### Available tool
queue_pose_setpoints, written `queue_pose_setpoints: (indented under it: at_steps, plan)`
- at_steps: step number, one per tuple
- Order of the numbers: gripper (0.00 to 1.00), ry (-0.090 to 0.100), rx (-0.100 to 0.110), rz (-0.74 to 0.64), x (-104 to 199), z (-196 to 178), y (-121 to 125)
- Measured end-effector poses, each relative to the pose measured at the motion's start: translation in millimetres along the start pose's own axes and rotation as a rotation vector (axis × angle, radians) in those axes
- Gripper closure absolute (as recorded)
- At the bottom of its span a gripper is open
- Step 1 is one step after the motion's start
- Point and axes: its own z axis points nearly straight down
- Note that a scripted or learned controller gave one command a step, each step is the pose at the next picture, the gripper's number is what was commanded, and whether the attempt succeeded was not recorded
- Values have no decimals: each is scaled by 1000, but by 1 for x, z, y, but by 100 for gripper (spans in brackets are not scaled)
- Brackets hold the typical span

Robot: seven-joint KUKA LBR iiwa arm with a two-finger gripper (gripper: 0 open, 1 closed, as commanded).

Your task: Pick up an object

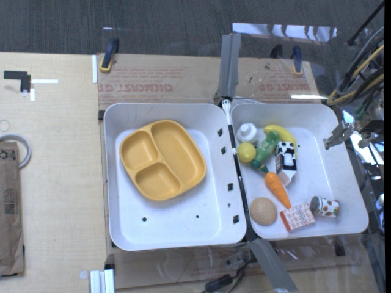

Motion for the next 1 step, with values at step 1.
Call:
queue_pose_setpoints:
  at_steps: [1]
  plan:
    - [0,0,-1,-181,78,76,13]
